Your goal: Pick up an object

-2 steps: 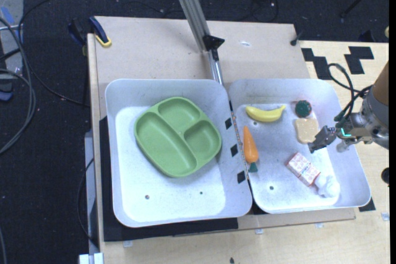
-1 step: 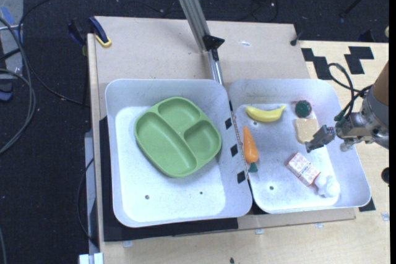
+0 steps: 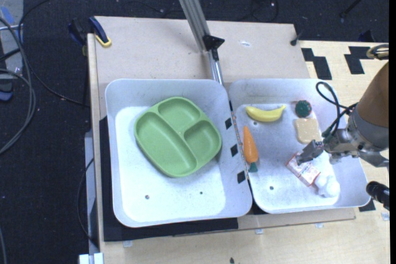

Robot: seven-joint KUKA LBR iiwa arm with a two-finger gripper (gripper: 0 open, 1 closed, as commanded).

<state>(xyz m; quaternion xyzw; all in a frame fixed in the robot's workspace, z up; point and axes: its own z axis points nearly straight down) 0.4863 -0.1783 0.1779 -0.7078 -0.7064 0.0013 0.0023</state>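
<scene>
Nearest you, at the right bin's [image 3: 272, 198] front, your gripper [image 3: 307, 154] sits over a red-and-white packet [image 3: 304, 171]; you cannot tell its grip. Farther back lie 1 carrot [image 3: 249, 145], 1 banana [image 3: 265, 112].

Both bins, the left bin [image 3: 124, 195] and the right bin [image 3: 278, 195], are white; a light green divided plate [image 3: 178, 136] lies in the left one. In the right sit a yellow banana [image 3: 266, 112], an orange carrot [image 3: 249, 145], a dark green round piece [image 3: 302, 109], a tan block [image 3: 307, 130] and a red-and-white packet [image 3: 304, 170]
</scene>
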